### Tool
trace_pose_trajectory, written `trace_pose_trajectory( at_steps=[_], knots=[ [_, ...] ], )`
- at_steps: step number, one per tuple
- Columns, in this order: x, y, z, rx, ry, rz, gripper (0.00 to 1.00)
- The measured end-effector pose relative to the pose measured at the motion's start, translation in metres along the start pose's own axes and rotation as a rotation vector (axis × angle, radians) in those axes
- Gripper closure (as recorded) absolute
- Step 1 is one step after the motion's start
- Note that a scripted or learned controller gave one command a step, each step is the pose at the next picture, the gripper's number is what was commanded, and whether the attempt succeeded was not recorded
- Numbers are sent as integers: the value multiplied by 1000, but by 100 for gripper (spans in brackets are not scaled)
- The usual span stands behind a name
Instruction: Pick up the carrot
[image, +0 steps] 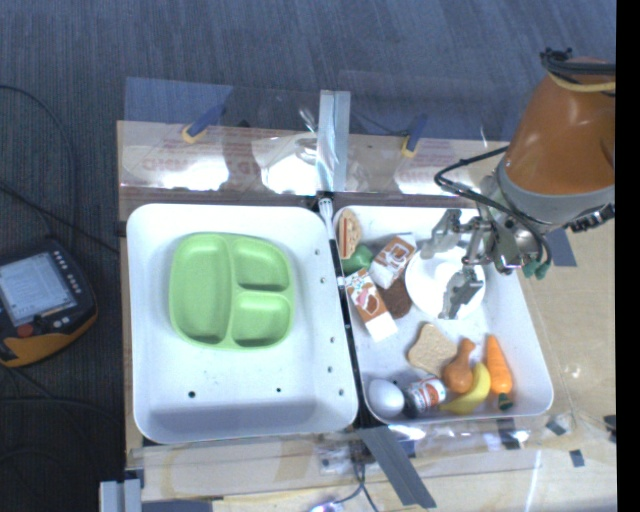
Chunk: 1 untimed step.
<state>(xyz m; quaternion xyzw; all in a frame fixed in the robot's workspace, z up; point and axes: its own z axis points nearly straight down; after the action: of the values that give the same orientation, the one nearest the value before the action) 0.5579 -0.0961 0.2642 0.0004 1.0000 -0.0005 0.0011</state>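
Blue carpet surrounded a bench carrying two white bins. Left bin (160, 400) held a green divided plate (231, 290). Right bin (528, 350) held food items; the carrot (498, 365) lay near its right front corner, just beside a banana (470, 395). Gripper (452, 260) hung over a white plate (440, 285) toward the bin's rear, fingers spread apart, clamped on nothing, well apart from the carrot.

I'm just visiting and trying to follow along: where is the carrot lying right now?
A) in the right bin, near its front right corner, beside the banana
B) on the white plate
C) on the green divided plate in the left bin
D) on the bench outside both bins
A: the carrot lies in the right bin near its front right corner, next to the banana.
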Motion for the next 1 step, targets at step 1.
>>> trace_pose_trajectory(
  at_steps=[1],
  knots=[
    [74, -54, 54, 0, 4, 317, 0]
  ],
)
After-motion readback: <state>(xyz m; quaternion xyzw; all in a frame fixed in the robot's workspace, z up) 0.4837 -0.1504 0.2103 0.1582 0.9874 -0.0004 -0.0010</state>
